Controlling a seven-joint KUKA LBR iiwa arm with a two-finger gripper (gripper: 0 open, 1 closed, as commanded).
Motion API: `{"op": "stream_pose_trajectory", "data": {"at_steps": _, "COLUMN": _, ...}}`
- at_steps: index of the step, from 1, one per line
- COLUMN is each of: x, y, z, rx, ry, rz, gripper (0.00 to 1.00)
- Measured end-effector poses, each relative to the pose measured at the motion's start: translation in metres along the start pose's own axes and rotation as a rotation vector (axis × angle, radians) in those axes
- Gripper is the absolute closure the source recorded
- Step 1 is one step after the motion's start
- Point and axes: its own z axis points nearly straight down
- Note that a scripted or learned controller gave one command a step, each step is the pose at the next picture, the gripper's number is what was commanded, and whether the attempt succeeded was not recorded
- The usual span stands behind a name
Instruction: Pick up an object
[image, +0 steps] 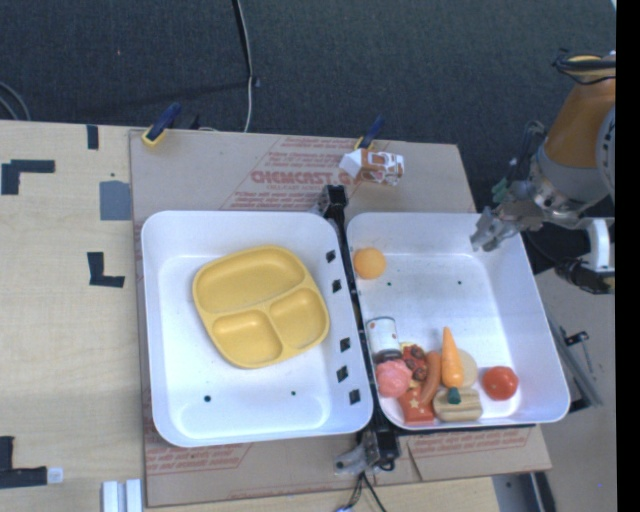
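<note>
Camera view, right bin (520, 290): orange ball (369, 263) lying alone by the divider; carrot (452, 360), tomato (499, 382) and small can (383, 336) crowded along the near wall. Gripper (487, 233) hovers over the far right rim, finger state cannot be told. Best pick, by my judgement: the ball, taken squarely from above.

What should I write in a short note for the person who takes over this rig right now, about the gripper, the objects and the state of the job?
Gripper: at the far right rim of the right bin, above the rim; nothing is visible between its fingers.
Objects: orange ball alone near the right bin's left wall. Piled at the near end: small jar, pink piece, carrot, tomato and a few more toy foods.
Left bin: yellow divided plate.
Done: nothing picked yet.
Left: go down on one object, grasp it, lift it.
</note>
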Motion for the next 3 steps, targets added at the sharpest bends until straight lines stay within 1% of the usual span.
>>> {"op": "stream_pose_trajectory", "data": {"at_steps": 1, "x": 0.012, "y": -0.073, "z": 0.027, "rx": 0.008, "ry": 0.002, "rz": 0.002, "gripper": 0.00}}
{"op": "stream_pose_trajectory", "data": {"at_steps": 2, "x": 0.062, "y": -0.106, "z": 0.105, "rx": -0.004, "ry": -0.003, "rz": 0.001, "gripper": 0.00}}
{"op": "stream_pose_trajectory", "data": {"at_steps": 3, "x": 0.067, "y": -0.146, "z": 0.099, "rx": -0.015, "ry": -0.005, "rz": 0.003, "gripper": 0.00}}
